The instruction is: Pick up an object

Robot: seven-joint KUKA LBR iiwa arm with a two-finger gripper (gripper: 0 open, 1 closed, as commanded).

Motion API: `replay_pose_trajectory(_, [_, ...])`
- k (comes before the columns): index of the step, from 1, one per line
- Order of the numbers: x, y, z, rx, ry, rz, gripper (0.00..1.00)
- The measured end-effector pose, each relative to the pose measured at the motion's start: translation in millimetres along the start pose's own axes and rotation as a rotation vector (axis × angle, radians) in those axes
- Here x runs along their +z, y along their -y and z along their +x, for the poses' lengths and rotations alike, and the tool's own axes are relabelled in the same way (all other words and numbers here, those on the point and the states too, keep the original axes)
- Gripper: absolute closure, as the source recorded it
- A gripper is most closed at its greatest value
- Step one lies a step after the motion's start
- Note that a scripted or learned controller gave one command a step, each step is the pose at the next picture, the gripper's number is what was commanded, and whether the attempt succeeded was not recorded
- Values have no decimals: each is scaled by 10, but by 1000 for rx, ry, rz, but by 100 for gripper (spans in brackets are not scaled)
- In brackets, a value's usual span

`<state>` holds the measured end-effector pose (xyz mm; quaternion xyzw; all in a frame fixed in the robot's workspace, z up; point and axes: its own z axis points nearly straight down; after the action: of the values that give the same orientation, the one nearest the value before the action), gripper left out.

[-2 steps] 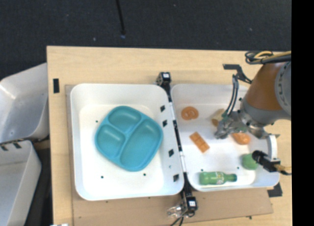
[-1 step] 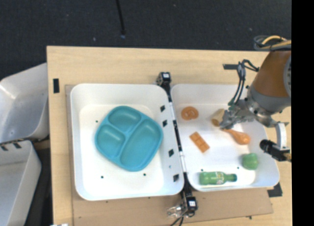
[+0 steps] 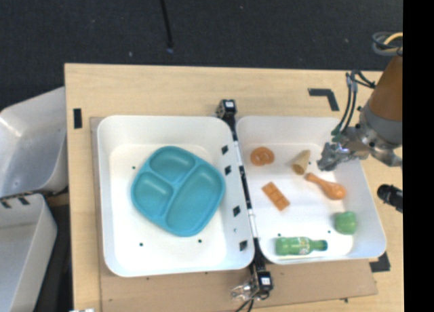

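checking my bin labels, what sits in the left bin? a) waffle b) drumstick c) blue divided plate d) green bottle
c: the blue divided plate lies in the left bin; the green bottle is in the right bin.

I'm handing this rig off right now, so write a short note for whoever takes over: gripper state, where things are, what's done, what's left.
Gripper: low over the right bin, near its far right side; can't tell if open or shut, nothing seen in it.
Right bin: round orange piece, tan cone, orange drumstick just beside the gripper, orange waffle, green bottle lying on its side, green lump.
Left bin: blue divided plate.
Done: nothing lifted.
Left: grasp and raise one item; the drumstick or cone looks nearest.
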<state>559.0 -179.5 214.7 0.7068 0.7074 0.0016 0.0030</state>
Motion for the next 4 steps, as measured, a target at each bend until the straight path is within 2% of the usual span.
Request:
replay_pose_trajectory(1, [-232, -13, -11, -3, -1, 2, 100])
replay_pose_trajectory(2, [-157, 114, 485, -3, -1, 6, 100])
replay_pose_trajectory(4, [-350, 148, 1531, -7, -4, 5, 100])
